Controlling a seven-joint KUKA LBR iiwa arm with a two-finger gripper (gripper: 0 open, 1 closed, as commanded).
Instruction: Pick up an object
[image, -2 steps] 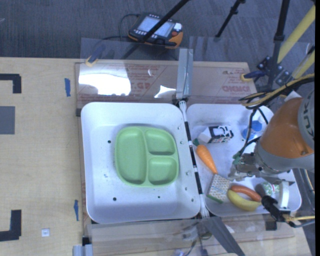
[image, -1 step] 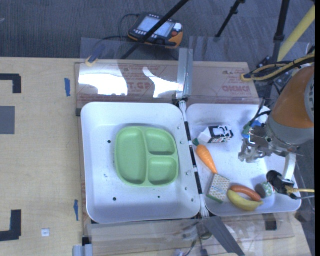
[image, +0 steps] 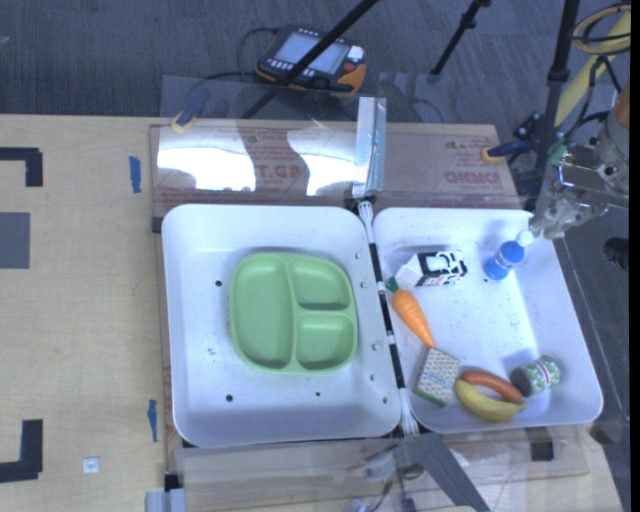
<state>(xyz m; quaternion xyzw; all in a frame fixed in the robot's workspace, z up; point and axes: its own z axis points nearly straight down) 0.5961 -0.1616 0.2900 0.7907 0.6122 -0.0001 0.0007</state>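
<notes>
Gripper (image: 553, 218) hangs at the right bin's (image: 570, 330) upper right rim, beside the blue bottle (image: 505, 258); whether it is clenched or released, I cannot tell.

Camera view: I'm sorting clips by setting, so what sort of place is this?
Probably a robotics lab bench: two white bins, toy food such as a carrot and banana, tripod legs behind.

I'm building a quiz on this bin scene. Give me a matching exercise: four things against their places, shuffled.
Things:
1. green tray
2. blue bottle
3. carrot
4. banana

Places:
A. right bin, near edge
B. left bin, middle
C. right bin, far right corner
D. right bin, by the divider

Pairs: 1-B, 2-C, 3-D, 4-A
</notes>
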